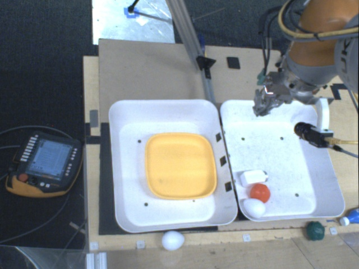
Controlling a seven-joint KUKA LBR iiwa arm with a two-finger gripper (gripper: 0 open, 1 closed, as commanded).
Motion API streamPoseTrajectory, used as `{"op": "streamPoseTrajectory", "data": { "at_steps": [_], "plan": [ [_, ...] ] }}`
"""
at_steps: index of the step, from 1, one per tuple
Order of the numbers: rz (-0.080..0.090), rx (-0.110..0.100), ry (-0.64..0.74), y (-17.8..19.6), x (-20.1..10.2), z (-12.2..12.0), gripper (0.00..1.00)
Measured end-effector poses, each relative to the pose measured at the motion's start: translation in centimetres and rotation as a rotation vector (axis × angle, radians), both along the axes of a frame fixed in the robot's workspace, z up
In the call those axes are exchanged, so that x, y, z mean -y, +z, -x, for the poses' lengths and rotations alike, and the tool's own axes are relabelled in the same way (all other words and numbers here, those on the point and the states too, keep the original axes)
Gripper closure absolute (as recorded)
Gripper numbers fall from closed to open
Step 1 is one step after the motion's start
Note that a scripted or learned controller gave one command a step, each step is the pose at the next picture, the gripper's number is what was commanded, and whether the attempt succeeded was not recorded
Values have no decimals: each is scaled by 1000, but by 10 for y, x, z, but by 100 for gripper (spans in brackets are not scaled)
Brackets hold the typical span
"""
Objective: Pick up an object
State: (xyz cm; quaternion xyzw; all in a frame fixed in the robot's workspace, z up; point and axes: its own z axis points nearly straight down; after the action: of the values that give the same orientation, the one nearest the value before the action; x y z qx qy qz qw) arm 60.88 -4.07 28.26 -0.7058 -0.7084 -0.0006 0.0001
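Toward the upper right of the frame, the end effector [262, 109] hangs over the right bin's [280, 150] far edge; whether it is open or closed I cannot tell. An orange ball [259, 193], white block [253, 177] and white egg [253, 208] cluster at that bin's lower left corner. A yellow plate [181, 165] fills the left bin [126, 167].

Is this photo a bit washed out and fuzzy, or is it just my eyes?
In the camera view, the white bins are bright enough that the white egg-shaped object and white block nearly blend into the right bin; the end effector looks soft and smeared, its details unclear; a pale glare patch lights the floor at top; the yellow plate stays clear.
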Motion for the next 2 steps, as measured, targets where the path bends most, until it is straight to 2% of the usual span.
{"op": "streamPoseTrajectory", "data": {
  "at_steps": [2],
  "plan": [
    [0,-1,0,-24,-85,40,100]
  ]
}}
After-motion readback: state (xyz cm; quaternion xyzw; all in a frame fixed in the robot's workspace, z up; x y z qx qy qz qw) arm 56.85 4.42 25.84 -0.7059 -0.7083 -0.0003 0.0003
